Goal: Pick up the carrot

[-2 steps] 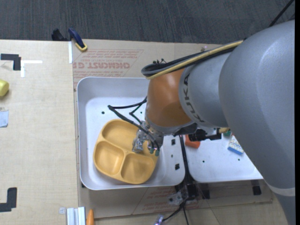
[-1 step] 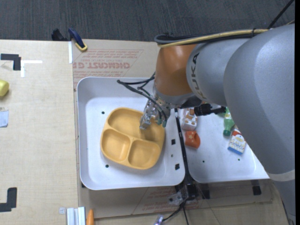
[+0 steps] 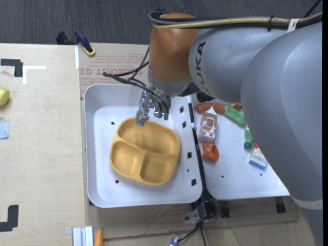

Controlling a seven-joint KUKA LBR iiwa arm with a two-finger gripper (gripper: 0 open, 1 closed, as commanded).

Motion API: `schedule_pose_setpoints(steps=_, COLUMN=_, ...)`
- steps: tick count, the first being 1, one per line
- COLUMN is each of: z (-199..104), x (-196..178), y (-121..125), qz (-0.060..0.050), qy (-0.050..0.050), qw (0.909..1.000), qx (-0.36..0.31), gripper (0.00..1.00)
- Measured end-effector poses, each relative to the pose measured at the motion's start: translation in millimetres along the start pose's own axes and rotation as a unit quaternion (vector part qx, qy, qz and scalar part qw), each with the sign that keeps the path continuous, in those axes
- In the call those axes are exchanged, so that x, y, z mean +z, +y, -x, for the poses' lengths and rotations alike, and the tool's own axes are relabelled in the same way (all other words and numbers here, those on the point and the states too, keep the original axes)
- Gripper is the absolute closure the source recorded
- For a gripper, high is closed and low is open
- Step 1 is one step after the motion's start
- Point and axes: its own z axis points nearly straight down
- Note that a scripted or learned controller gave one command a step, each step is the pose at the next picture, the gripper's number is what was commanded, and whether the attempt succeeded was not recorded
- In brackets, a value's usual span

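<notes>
While the grey arm (image 3: 246, 60) reaches in from the right, we note the hand (image 3: 146, 111) low over the left bin (image 3: 97, 137), at the upper rim of the tan divided plate (image 3: 145, 151). Whether the hand is clenched or released, we cannot tell, and nothing shows in its grip. The carrot (image 3: 211, 107) lies to the hand's right, across the wall between the bins, in the right bin (image 3: 236, 181). Just below the carrot sits a small white carton (image 3: 208, 127), and below that a red tomato-like piece (image 3: 210, 152). Further right of the hand lies a green vegetable (image 3: 234, 116). A yellow object (image 3: 3, 96) rests on the bench (image 3: 41, 152), far left of the hand.
</notes>
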Motion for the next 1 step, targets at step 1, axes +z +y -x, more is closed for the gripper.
schedule_pose_setpoints(steps=1, z=-38.6, x=7.5, y=51.6, qz=-0.002, qy=0.002, qw=0.9687, qx=0.248, gripper=1.0)
